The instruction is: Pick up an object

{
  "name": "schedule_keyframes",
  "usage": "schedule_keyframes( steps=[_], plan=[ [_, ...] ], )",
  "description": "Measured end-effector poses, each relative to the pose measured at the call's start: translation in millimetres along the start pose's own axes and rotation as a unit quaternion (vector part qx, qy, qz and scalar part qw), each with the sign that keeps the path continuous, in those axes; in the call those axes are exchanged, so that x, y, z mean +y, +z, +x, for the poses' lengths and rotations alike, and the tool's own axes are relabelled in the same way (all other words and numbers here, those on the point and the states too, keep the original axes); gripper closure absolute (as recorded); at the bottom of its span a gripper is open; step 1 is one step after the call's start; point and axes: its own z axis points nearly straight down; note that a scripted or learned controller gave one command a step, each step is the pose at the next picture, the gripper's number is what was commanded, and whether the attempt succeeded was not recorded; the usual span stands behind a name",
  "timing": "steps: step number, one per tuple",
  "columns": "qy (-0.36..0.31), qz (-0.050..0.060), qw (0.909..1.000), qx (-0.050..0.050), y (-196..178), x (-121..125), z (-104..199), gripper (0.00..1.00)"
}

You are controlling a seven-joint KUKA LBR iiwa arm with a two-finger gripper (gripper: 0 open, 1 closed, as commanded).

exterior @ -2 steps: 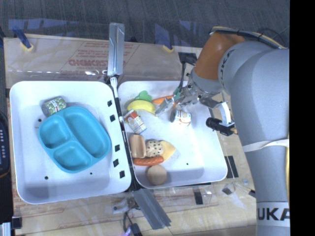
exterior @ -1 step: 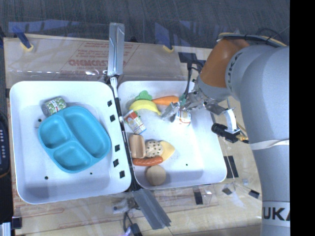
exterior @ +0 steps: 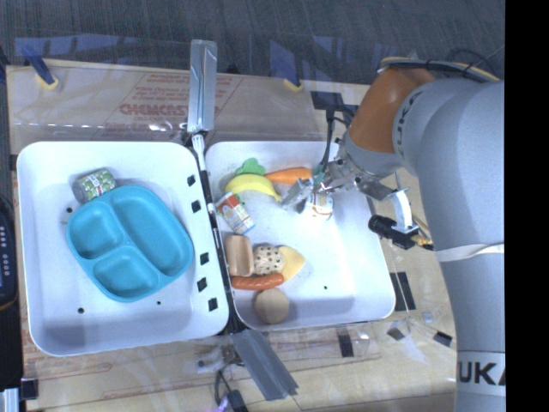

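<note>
My gripper (exterior: 310, 197) is low in the right bin (exterior: 360, 264), near its back middle, just right of an orange carrot (exterior: 290, 175). A yellow banana (exterior: 251, 185) with a green item (exterior: 250, 168) behind it lies to the left of the carrot. A small printed can (exterior: 234, 214) rests near the bin's left wall. Toward the front are a brown bread piece (exterior: 238, 253), a speckled yellow wedge (exterior: 280, 260), a red sausage (exterior: 256, 281) and a round tan ball (exterior: 272, 305). Nothing is visibly held.
The left bin (exterior: 43, 299) holds a blue divided plate (exterior: 129, 240) and a small can (exterior: 94, 183) at its back. The arm's grey body (exterior: 455, 170) covers the bench to the right of the right bin. A metal divider (exterior: 202, 84) stands between the bins at the back.
</note>
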Motion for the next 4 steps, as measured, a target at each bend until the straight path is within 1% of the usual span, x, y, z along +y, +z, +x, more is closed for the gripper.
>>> schedule_keyframes(
  steps=[1,2,3,4],
  plan=[
    [-0.018,0.0,0.9998,0.0,-30.9,-10.9,15.7,0.0],
    [-0.043,0.0,0.9991,0.0,0.4,-69.8,44.2,0.0],
    [-0.079,0.001,0.9969,0.0,0.8,7.2,22.4,0.0],
    [-0.042,0.001,0.9991,0.0,-0.6,-63.8,39.7,0.0]
  ],
)
